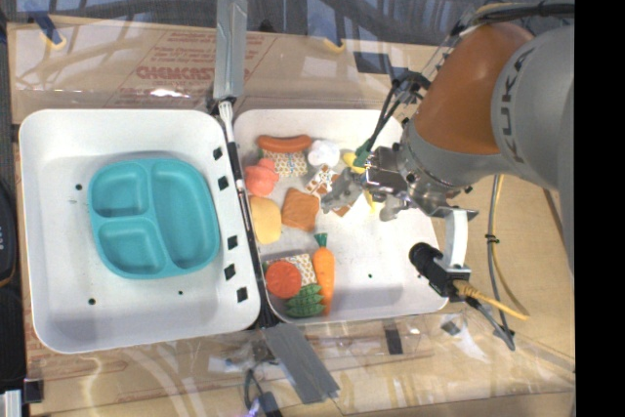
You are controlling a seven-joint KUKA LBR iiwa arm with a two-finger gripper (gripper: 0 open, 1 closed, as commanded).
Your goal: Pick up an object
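The arm hangs low over the right bin, its gripper down among the toy food near the bin's middle. I cannot tell from here how far apart the fingers are or whether they have anything; the wrist and a tangle of cable crowd that spot.

The pickable things all lie in the bin's left half. A sausage lies along the far wall, with a white lump just beside it. A pinkish round piece sits above a yellow one, and a slice of toast lies right next to the gripper. Nearer the front are a tomato, a carrot and something leafy green. The left bin holds a teal divided plate.

My guess is that it is going for whatever lies under the tip, near the toast. To do this well, it should come straight down with the fingers straddling one piece only, close gently, then lift vertically. The pieces are packed close, so a crooked approach could nudge a neighbour or pinch two at once.
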